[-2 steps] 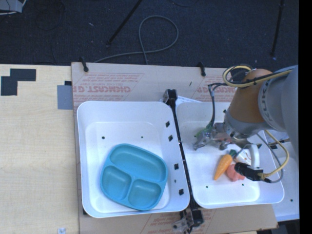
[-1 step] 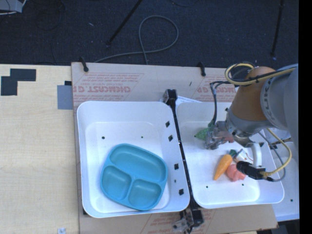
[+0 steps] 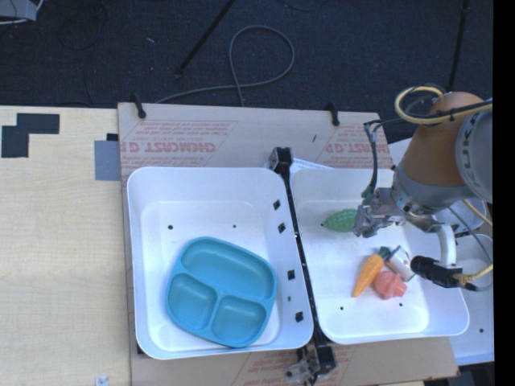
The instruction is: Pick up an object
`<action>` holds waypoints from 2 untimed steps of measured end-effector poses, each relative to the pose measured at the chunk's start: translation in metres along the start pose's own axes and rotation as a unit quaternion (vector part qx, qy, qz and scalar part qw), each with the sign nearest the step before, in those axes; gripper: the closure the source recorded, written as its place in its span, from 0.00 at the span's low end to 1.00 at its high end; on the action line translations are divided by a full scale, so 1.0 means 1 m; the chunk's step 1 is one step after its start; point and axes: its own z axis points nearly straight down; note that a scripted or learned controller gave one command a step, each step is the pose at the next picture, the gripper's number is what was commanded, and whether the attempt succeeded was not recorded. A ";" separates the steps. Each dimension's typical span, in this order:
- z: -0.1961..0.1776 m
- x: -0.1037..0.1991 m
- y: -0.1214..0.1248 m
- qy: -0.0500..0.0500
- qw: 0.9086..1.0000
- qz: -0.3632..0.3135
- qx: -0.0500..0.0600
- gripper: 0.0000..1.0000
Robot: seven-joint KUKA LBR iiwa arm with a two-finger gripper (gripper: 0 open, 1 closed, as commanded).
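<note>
One green leaf-shaped toy (image 3: 341,220) touching end effector (image 3: 368,225), its left side

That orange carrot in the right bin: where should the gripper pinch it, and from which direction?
Probably across the thick upper half of the toy carrot, descending from above. It lies flat, slanting with its narrow tip toward the bin's near side, so fingers should close across its width. The pink toy sits close on its right, leaving little room there.

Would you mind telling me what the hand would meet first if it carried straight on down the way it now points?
Probably the green leafy toy lying in the right bin: the hand sits at its right end, though its height above it is unclear.
</note>
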 end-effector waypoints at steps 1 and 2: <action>-0.053 -0.001 0.001 0.000 1.000 -0.002 -0.001 1.00; -0.046 0.055 -0.008 0.001 1.000 -0.003 0.002 1.00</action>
